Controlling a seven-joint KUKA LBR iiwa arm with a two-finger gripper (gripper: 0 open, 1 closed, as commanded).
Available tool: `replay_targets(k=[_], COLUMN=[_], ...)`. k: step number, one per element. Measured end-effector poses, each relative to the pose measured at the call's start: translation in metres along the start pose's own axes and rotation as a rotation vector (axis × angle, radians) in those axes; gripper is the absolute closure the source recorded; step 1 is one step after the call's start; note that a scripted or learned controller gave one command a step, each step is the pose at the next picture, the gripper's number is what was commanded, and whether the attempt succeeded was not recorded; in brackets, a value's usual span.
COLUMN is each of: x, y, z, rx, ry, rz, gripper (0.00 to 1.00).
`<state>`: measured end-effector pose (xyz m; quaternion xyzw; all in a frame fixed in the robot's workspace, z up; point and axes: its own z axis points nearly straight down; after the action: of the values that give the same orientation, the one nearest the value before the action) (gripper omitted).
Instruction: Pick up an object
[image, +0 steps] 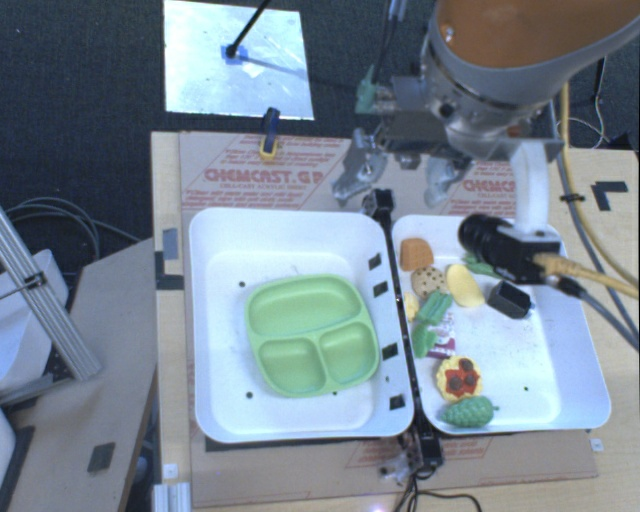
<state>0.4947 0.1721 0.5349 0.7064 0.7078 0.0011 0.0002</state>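
My gripper (398, 183) hangs high over the back edge of the bins, above the divider between them. Its two metal fingers (354, 176) stand apart, open, with nothing between them. In the right bin (570, 385) lie several toy foods along its left side: an orange piece (416, 252), a speckled cookie (430, 280), a yellow lemon-like piece (464, 286), a green pod (433, 311), a pizza slice (459, 377) and a bumpy green piece (468, 411). The left bin (215, 300) holds a green divided plate (310, 335).
A black cylindrical device (505, 250) with cables reaches over the right bin's back part from the right. A small black block (509, 299) lies beside the lemon-like piece. Black clips line the divider (390, 320) between the bins.
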Motion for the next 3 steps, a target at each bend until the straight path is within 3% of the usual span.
replay_targets(k=[1,2,3], x=[0.066,0.057,0.048], y=[-0.01,0.06,-0.009], z=[0.131,0.28,0.177], rx=[0.014,0.013,-0.004], ry=[-0.004,-0.007,0.003], rz=[-0.007,0.004,-0.004], gripper=[0.0,0.0,0.0])
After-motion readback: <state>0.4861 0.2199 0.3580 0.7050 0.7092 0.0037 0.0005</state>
